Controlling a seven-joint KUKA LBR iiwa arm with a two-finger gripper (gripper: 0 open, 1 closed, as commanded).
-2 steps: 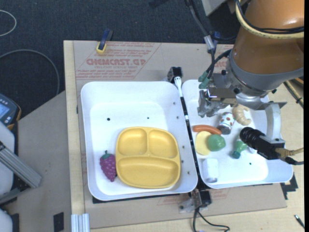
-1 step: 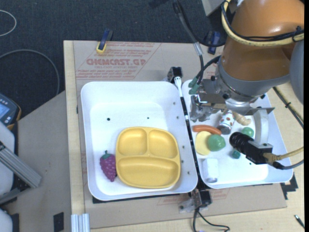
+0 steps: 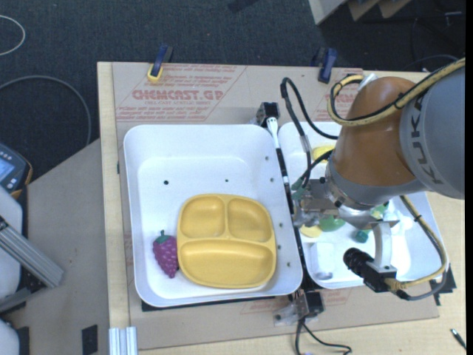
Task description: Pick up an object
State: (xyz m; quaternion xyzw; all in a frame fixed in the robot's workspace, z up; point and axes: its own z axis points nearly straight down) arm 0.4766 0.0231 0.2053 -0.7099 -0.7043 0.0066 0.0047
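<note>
Bench (image 3: 118,198): cardboard-brown board printed with red lettering, bearing two shallow white bins side by side.
Left bin (image 3: 148,161): holds a yellow divided plate (image 3: 225,240) with three compartments, lying flat toward the bin's near side.
Grapes (image 3: 166,254): a purple toy bunch, just beside the plate's left edge, on the bin floor.
Right bin (image 3: 325,265): largely covered by the arm; small objects lie within it.
Yellow object (image 3: 322,154): partly seen at the far side of the right bin, behind the arm.
Teal piece (image 3: 361,235): small, near the wrist, in the right bin.
Arm (image 3: 429,139): grey, with an orange band, reaching in from the right, low over the right bin.
Gripper (image 3: 319,219): down among the right bin's objects near its left wall; whether the claw is wide, narrow or holding anything cannot be told.
Cables (image 3: 295,128): black, looping across the divide between the bins.
</note>
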